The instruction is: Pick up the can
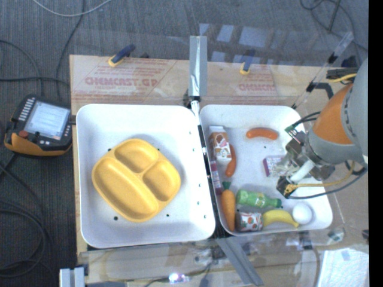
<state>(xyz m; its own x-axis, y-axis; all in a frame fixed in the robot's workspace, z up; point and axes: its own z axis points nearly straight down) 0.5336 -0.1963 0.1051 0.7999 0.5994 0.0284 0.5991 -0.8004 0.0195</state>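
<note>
The can (248,221), short with a red and white label, lies at the front of the right bin (251,113). It sits between a carrot (228,205) and a banana (280,219), just below a green bottle (257,199). My gripper (289,167) hangs over the right side of that bin, beside a small purple-and-white packet (273,163). It is up and to the right of the can, with the bottle lying between them. Nothing shows in its grasp.
The right bin also holds an orange sausage (262,133), a red-and-white carton (220,146), a thin red sausage (230,164) and a white egg (301,213). A yellow divided plate (136,178) lies in the left bin (90,130). A teach pendant (39,126) rests off the bench at left.
</note>
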